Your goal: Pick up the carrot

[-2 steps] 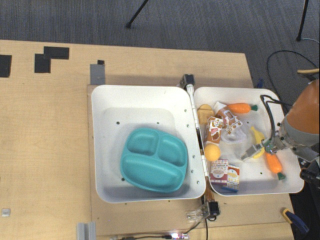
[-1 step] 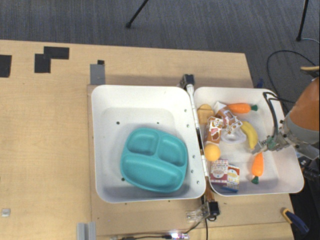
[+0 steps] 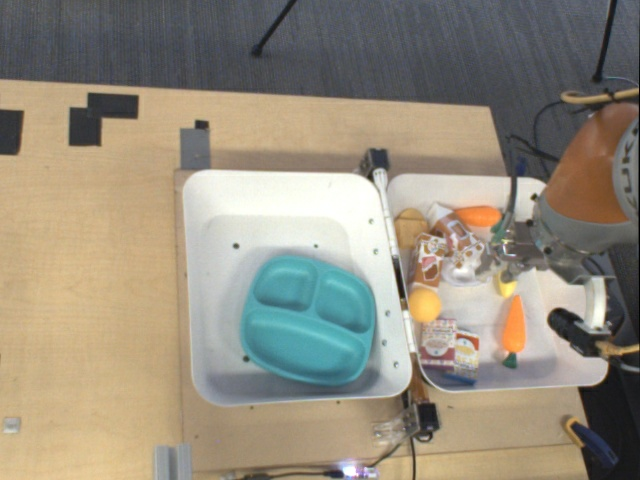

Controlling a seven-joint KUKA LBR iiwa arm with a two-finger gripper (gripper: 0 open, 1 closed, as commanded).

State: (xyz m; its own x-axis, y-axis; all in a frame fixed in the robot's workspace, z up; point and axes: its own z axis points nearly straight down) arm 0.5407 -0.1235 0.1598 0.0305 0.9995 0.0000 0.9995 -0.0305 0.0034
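Camera view shows you the pincer above the right bin; its opening you cannot tell. The carrot lies just beside it, not held.

Tray in left bin; carrot in right bin, claw just behind it.

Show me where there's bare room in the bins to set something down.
Left bin: bare floor behind and left of the teal tray. Right bin: crowded at its left; a bare strip lies right of the carrot.
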